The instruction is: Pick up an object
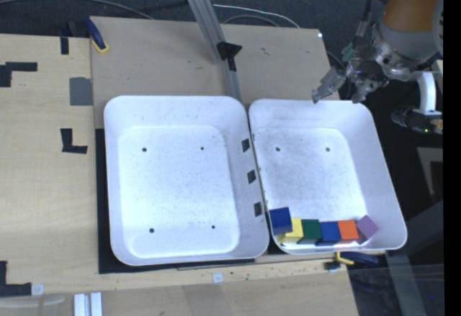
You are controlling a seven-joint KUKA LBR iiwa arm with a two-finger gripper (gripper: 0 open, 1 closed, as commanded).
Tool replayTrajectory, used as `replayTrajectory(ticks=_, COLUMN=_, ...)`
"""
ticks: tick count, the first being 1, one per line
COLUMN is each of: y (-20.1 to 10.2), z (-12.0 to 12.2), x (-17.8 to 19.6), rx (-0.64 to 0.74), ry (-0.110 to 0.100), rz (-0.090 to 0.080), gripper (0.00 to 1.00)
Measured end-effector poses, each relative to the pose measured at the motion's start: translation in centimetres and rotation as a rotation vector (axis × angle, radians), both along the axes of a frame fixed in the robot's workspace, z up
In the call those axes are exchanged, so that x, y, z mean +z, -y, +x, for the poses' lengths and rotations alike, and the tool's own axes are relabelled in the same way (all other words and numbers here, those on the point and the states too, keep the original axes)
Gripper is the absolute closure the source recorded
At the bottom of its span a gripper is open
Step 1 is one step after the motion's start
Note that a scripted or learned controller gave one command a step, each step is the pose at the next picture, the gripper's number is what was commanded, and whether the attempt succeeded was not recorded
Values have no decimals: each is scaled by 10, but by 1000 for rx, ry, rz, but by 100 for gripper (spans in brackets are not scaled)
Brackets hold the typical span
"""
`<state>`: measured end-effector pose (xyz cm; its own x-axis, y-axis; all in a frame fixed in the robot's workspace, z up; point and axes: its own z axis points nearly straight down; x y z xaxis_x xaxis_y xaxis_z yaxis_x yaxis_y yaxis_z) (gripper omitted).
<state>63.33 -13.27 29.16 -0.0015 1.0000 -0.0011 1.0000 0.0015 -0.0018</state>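
Coloured blocks (320, 229) sit packed in a row against the near wall of the right bin (374, 136): a blue one (280, 219) raised at the left end, then yellow (293, 229), green (310, 228), another blue (330, 230), orange (348, 229) and purple (366, 225) at the corner. They touch one another and lean on the sloping rim, and that is where we see the trouble.

With the blocks this tightly bunched, we judge that a descending finger could land on top of a neighbour instead of beside the chosen block, or jam against the bin wall. A closing grasp might also squeeze two at once and let both slip. The purple block, wedged in the corner, looks hardest to reach.

Our gripper (338, 84) hangs above the far edge of the right bin, well apart from the row; we cannot tell how it is set. The left bin (115, 116) lies beside it on the worktop (43, 163).
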Motion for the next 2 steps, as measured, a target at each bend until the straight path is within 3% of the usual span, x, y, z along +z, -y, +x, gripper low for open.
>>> replayTrajectory(ticks=1, y=-50, z=-148, x=-39, rx=-2, ry=-6, rz=2, gripper=0)
replayTrajectory(ticks=2, y=-50, z=-145, x=-29, rx=-1, ry=-1, rz=2, gripper=100)
